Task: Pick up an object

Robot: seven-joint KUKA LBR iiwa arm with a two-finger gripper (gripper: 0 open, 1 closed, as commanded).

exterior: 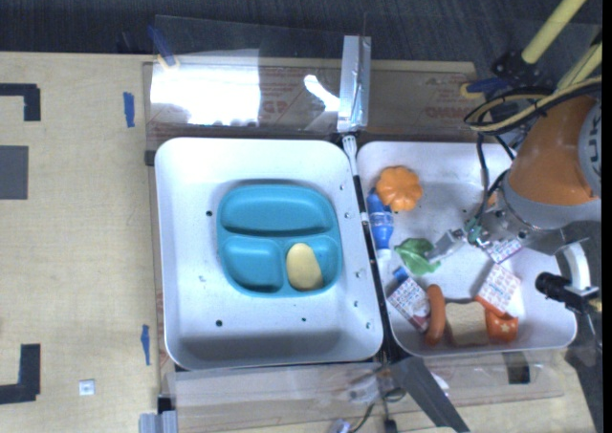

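While the arm hangs over the right bin (449,165), the end effector (457,235) sits low beside the green object (415,253); its finger state cannot be told. A clean pick likely calls for centring on one item before descent. Crowding is the hazard: orange pumpkin (399,187), blue bottle (380,227), sausage (435,313) and printed packets (408,299) lie close. Left bin (191,183) holds a blue tray (277,233) with a yellow piece (303,266).

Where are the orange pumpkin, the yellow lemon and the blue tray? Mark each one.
orange pumpkin (399,188), camera view, middle of its ribbed body.
yellow lemon (304,267), camera view, centre of its rind.
blue tray (273,211), camera view, bare floor of its long upper compartment.
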